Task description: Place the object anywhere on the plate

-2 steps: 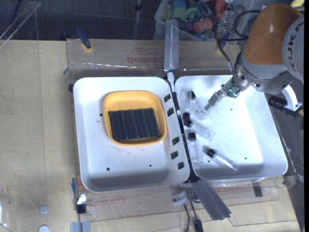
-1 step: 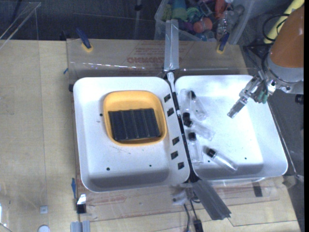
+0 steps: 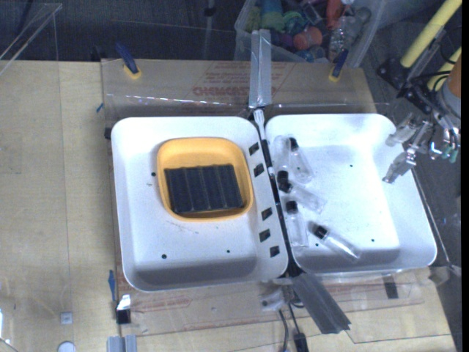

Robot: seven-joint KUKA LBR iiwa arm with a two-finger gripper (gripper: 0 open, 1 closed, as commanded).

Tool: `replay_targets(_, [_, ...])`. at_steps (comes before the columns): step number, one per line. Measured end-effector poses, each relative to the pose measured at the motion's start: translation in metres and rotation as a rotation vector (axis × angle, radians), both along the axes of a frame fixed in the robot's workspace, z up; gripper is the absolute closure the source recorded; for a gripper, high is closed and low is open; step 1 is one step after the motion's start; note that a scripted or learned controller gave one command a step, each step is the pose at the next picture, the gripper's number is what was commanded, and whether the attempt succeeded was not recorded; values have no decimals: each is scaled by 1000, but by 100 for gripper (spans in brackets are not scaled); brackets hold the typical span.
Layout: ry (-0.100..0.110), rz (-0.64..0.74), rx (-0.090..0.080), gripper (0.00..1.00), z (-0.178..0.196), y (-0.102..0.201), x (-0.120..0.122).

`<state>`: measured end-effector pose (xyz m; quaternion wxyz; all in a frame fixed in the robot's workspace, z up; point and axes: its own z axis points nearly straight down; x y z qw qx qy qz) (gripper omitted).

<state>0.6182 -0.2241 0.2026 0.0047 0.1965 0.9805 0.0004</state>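
A yellow plate point(image 3: 201, 152) with a dark ridged block point(image 3: 203, 188) sits in the left bin point(image 3: 132, 196). The hand point(image 3: 404, 152) hangs over the right bin point(image 3: 366, 218).

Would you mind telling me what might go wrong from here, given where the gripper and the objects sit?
1. The clear syringe-like objects lie in the right bin, some close against the divider; a grasp there may hit the wall or slip.
2. They look transparent and thin, so a pick could easily miss.
3. The gripper sits at the right bin's far right edge, while the yellow plate is in the left bin; a weakly held object could drop crossing the divider.
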Motion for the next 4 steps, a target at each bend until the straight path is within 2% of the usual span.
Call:
replay_targets(1, [1,134,-1,0,133,2,-7])
replay_targets(2, [5,432,0,0,84,3,20])
replay_targets(3, [3,583,-2,0,124,2,-14])
replay_targets(4, [-2,872,-8,0,166,1,-17])
